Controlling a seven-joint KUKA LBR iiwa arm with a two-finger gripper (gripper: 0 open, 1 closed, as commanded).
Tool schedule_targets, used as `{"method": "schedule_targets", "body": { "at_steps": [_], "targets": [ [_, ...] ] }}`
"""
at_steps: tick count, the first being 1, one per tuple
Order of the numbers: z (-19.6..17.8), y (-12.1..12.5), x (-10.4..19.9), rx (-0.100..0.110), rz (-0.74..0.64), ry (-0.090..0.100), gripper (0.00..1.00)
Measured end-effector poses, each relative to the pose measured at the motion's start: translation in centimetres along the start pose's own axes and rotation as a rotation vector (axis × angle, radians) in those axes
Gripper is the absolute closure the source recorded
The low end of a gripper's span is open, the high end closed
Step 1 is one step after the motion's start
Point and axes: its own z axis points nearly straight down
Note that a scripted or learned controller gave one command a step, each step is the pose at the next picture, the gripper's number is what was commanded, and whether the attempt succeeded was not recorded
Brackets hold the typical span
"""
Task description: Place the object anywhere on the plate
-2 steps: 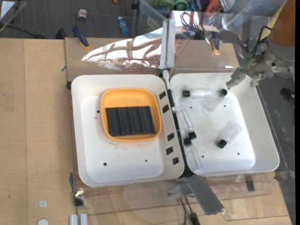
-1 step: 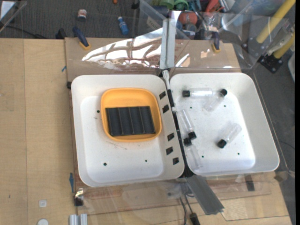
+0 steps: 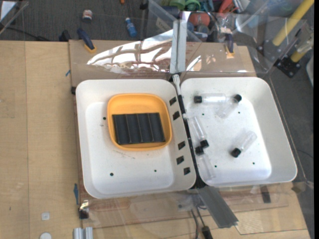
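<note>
L to R: wooden bench (image 3: 35, 133) bore two shallow white bins side by side. Left bin (image 3: 94, 178) held a yellow plate (image 3: 139, 102), sitting a bit toward the bin's far side, approx centred L-R. On the plate lay a black ribbed block (image 3: 138, 128), flat, covering most of the plate's floor, long side running L-R, w/ plate rim showing all round it.

Btwn the bins ran a raised divider (image 3: 180, 128) w/ a row of small black tabs along it.

Right bin (image 3: 279, 148) held clear vials w/ black caps, scattered and lying down, all well apart from the plate. One vial (image 3: 198, 129) lay just beside the divider, its cap toward the near side. Far-side vial (image 3: 215, 99) lay L-R, w/ black caps showing at both ends; couldn't tell if that was one vial or two. Third vial (image 3: 243, 142) lay tilted nr the bin's centre-right, cap at its lower-left end.

Couldn't tell which item was the task's obj: the block was on the plate, the vials were in the other bin.

Behind the bins: shiny sheet (image 3: 134, 54) and a clear tub of coloured toys (image 3: 209, 4).
</note>
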Motion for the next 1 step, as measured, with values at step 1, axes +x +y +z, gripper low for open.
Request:
{"method": "schedule_targets", "body": {
  "at_steps": [1],
  "targets": [
    [-2.85,-0.07,-0.09,0.001,-0.343,0.004,1.0]
  ]
}}
